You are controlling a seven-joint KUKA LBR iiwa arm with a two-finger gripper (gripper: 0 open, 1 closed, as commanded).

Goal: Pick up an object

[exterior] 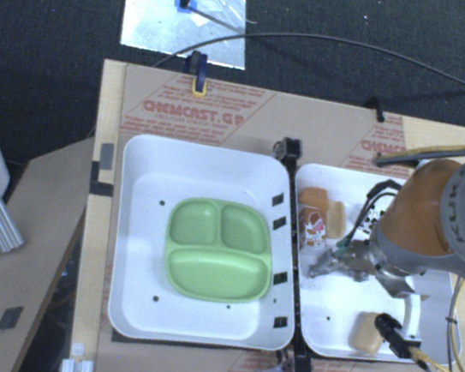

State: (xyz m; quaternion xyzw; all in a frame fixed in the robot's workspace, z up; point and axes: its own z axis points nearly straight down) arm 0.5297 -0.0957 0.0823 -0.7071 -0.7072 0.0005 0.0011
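Note:
My gripper (323, 262) hangs low over the left part of the right bin (331, 347), pointing towards the divider between the bins. Just beyond its tip lies a red and white packet (314, 229). An orange-brown block (313, 198) and a tan piece (336, 217) lie beside the packet, at the bin's far left. Towards the front of the same bin, below the wrist, lies a pale beige block (366, 332). Nothing is seen held in the gripper.
The left bin (138, 210) holds a green plate (219, 250) with three compartments. Black clips (279, 276) line the wall between the bins. The grey and orange arm (436, 216) covers the right bin's far right side.

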